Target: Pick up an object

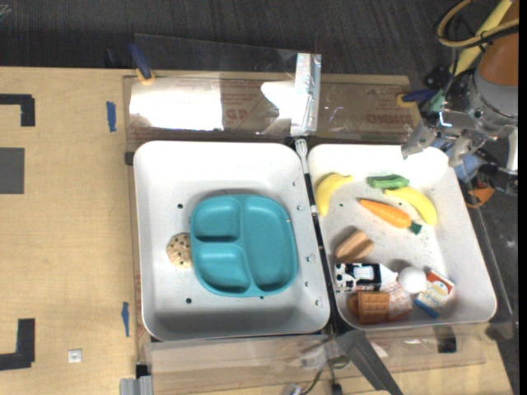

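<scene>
A cookie point(179, 250) lies just left of the teal tray point(244, 243) in the left bin point(156, 171). The right bin point(473, 257) holds a carrot point(384, 212), bananas and more (all untouched). The gripper point(434, 142) hovers at its far-right corner, grip unreadable.

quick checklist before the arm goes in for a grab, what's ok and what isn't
1. Gripper over the right bin: not ok, it sits at the bin's far right corner.
2. Object between fingers: not ok, none seen.
3. Carrot reachable: ok, it lies on top in the open.
4. Banana apart from the carrot: not ok, they touch.
5. Near-edge items separate: not ok, waffle, egg and carton crowd together.
6. Finger opening: cannot tell.
</scene>
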Robot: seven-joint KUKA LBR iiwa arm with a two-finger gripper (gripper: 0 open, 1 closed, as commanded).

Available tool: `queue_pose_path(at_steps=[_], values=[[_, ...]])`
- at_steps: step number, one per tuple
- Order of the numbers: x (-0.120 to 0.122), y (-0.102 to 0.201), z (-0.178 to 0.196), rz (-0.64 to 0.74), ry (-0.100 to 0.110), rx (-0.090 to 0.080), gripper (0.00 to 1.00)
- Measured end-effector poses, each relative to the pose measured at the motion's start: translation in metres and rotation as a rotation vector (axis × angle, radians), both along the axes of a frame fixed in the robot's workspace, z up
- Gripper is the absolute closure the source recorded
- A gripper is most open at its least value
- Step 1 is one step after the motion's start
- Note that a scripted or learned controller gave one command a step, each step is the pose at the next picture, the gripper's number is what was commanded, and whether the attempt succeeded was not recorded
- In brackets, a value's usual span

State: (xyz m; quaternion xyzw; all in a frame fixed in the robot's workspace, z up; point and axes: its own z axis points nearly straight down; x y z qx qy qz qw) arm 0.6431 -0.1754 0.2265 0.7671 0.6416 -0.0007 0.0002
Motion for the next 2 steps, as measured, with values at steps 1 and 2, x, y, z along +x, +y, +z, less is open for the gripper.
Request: queue_pose_path(at_steps=[1, 2], values=[[-0.018, 0.04, -0.131, 0.005, 0.005, 0.002, 0.0], [-0.058, 0.045, -0.14, -0.034, -0.006, 0.001, 0.0]])
